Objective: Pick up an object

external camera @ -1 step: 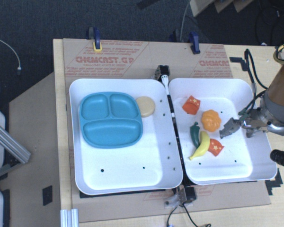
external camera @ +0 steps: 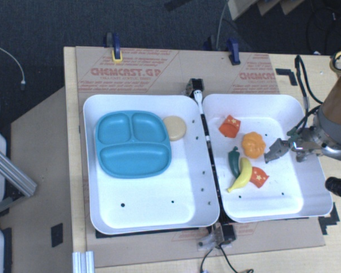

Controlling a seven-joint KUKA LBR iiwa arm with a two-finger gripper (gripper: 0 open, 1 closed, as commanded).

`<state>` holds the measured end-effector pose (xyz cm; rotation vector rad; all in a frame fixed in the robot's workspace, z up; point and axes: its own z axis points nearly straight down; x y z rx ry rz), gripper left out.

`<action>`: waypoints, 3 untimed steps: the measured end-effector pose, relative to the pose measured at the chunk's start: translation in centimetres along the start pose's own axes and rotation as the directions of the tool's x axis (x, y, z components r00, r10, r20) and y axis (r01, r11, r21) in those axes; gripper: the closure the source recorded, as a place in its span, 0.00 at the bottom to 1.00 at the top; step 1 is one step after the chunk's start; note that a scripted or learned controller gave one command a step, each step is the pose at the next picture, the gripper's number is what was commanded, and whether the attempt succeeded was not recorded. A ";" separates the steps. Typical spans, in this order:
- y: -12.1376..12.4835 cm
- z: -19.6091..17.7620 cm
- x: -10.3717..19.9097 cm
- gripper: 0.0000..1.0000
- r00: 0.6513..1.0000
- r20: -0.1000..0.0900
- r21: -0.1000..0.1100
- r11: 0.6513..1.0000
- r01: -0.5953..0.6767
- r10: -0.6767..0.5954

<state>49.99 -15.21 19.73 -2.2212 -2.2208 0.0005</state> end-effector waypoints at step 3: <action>-0.6 10.3 0.2 1.00 1.000 0.001 -0.002 1.000 -0.001 0.001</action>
